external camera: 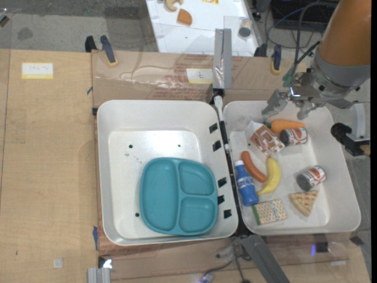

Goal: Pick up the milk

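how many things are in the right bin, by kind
cans: 2
carton: 1
bottle: 1
carrot: 1
sausage: 1
banana: 1
cracker: 1
sandwich wedge: 1
total: 9

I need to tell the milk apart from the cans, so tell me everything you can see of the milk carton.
The milk is a small carton printed red-brown and white, apparently cardboard, lying tilted on its side in the right bin, near its upper middle. Its right end meets a can lying on its side; a carrot lies just above. The gripper is above it, apart.
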`<state>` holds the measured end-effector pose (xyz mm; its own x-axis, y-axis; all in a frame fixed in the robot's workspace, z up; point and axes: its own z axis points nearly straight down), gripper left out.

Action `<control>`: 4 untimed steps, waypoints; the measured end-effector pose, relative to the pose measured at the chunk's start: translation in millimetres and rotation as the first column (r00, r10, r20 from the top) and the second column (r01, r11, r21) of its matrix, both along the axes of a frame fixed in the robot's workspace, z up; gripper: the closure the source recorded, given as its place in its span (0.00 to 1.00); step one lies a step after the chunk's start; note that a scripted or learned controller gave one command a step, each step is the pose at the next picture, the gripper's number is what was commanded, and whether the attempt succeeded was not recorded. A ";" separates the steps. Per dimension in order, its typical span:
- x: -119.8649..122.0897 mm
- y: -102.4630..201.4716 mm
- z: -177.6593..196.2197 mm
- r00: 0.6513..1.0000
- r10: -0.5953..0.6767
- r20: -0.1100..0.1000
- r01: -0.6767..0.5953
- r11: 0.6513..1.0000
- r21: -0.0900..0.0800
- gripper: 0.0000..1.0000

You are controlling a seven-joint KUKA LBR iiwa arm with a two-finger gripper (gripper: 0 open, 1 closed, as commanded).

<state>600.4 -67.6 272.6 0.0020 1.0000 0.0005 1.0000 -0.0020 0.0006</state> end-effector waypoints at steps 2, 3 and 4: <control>11.7 -19.5 -134.3 0.975 0.221 0.023 -0.221 0.975 -0.011 1.00; 18.0 55.1 -79.9 0.966 0.258 0.002 -0.258 0.966 -0.001 1.00; 58.6 73.3 -4.1 0.947 0.320 0.004 -0.320 0.947 -0.002 1.00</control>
<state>659.0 5.7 268.6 -0.3182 0.9480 -0.0013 0.9480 0.3182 0.0044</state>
